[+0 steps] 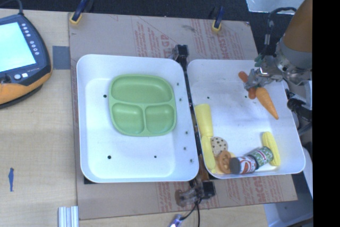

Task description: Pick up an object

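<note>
An orange carrot (267, 102) lies tilted in the upper right of the right bin (234, 114). My gripper (258, 78) hangs right over the carrot's thick upper end, at the bin's far right side, and hides part of it. A small orange piece (243, 76) shows just left of the gripper. Whether the gripper touches the carrot is unclear from this angle.
A green divided plate (142, 104) rests in the left bin (95, 157). Along the right bin's left and front sides lie a yellow strip (204, 120), a speckled cookie (218, 143), an orange round piece (224, 160), a labelled can (256, 159) and a yellow corn piece (270, 147). A tablet (18, 56) sits far left.
</note>
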### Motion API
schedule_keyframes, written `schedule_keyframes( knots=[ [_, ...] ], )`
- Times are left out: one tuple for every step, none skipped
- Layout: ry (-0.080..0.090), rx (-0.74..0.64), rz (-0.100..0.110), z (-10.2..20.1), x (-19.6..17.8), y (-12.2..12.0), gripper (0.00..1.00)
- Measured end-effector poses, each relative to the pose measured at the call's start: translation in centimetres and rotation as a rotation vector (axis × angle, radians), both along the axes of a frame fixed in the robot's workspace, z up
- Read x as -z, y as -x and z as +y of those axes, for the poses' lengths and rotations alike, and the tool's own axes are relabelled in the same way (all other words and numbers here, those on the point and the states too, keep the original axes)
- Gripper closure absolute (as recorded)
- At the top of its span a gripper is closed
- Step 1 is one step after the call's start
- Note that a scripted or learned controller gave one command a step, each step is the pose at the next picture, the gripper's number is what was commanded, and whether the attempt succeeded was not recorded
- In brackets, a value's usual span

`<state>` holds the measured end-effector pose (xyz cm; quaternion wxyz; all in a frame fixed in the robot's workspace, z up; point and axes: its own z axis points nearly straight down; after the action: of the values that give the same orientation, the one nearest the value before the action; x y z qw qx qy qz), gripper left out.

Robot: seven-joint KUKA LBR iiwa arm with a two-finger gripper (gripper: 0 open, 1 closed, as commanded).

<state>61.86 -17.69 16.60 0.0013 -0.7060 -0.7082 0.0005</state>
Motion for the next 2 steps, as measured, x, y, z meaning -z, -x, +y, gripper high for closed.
schedule_keyframes(
  knots=[
    [0.002,-0.001,0.002,-1.9,1.3,3.2,1.0],
    [0.001,-0.002,0.001,-0.1,2.4,-0.5,1.0]
  ],
)
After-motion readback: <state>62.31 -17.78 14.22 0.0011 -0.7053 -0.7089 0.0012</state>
